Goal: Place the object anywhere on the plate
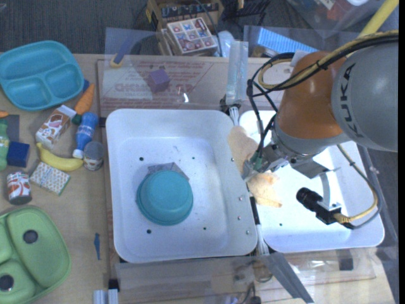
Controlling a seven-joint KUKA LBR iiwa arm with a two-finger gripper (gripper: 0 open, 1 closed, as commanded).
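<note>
The pale, doughy object point(264, 189) lies at the right bin's point(361, 233) left wall, just under my gripper point(259, 163). The teal plate point(165, 197) sits to its left, in the left bin point(190, 132). The wrist hides any grip; I cannot tell.

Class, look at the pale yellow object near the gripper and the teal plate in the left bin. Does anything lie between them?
Only the raised rims where the two bins meet. The pale yellow object sits just right of them; the teal plate lies left, past bare white bin floor.
</note>
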